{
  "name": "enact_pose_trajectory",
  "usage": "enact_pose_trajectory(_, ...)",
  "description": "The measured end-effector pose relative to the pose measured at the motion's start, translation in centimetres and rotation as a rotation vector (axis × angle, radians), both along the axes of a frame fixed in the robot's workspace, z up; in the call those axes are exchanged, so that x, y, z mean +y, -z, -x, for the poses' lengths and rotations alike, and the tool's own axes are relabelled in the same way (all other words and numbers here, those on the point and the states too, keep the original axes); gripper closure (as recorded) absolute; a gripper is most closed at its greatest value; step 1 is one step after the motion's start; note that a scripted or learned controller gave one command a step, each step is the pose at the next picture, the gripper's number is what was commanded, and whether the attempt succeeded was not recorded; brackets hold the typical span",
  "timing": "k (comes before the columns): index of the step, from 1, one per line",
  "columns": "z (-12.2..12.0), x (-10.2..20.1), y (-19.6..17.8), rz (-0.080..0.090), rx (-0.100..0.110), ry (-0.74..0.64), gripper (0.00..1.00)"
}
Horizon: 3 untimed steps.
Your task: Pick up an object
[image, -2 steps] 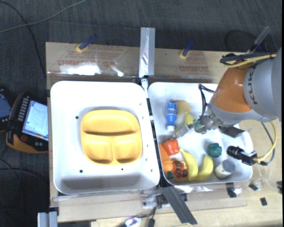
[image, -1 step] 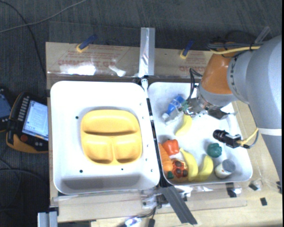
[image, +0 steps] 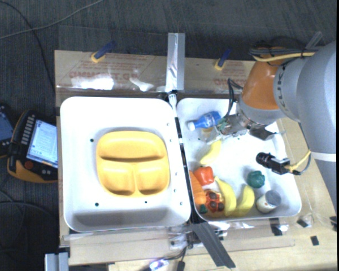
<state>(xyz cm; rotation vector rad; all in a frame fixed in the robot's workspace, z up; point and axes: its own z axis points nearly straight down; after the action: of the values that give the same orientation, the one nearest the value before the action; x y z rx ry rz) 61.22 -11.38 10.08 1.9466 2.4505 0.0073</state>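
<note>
Bananas (image: pixel 235 199) and a red pepper (image: pixel 204 175) crowd the right bin's (image: pixel 291 205) near edge, while the claw (image: pixel 230 124) sits at the bin's eleven o'clock corner — whether it is wide or narrow I cannot tell. Just beside it lies a small plastic bottle (image: pixel 205 121) with a blue body. That bottle looks light, slick and easily rolled — best pinched across its middle, not the cap.

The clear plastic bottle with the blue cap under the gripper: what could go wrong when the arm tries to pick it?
1. The clear plastic bottle with the blue cap lies on its side against the right white bin's wall, so the gripper may strike the wall.
2. Being round, it may roll away.
3. The yellow banana lies close and could get knocked.
</note>
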Motion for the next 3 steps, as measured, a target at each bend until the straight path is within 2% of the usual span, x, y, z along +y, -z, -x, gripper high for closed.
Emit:
enact_pose_trajectory(1, 0.0, 0.0, 0.0, 0.0, 0.0, 0.0, 0.0)
enact_pose_trajectory(2, 2.1, 2.8, -8.3, 0.0, 0.013, -0.163, 0.0)
enact_pose_trajectory(3, 6.1, 3.9, -8.2, -0.005, 0.015, 0.15, 0.0)
